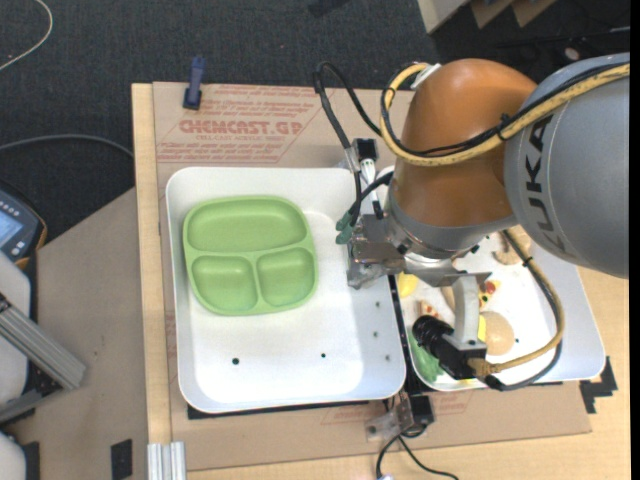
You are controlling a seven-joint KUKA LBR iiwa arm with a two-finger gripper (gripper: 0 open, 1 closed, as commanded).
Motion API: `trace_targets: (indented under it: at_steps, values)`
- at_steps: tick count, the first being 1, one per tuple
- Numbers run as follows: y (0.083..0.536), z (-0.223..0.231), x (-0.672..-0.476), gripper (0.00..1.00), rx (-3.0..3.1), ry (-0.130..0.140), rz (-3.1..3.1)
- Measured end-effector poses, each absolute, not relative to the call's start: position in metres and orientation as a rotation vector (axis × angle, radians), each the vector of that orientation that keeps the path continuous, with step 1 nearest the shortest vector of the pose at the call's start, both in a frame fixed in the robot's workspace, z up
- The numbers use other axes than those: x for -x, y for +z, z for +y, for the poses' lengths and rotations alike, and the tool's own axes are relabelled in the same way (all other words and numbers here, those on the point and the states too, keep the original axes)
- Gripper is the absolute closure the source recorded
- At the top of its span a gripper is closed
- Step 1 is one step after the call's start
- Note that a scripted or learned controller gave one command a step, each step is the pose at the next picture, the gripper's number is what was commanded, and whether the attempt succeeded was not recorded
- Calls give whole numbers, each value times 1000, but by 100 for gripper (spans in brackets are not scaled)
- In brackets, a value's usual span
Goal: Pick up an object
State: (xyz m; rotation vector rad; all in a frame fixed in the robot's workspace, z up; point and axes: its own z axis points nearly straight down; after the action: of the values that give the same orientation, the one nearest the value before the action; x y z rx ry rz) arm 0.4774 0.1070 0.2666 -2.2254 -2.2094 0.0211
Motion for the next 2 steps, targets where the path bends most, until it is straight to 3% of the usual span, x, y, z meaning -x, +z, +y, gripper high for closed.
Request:
trace_targets:
  at_steps: [1, 2]
  values:
    - [412, 100, -481, 100, 2228, -24, -2228]
    - [404, 147, -479, 100, 2216, -4, -2227]
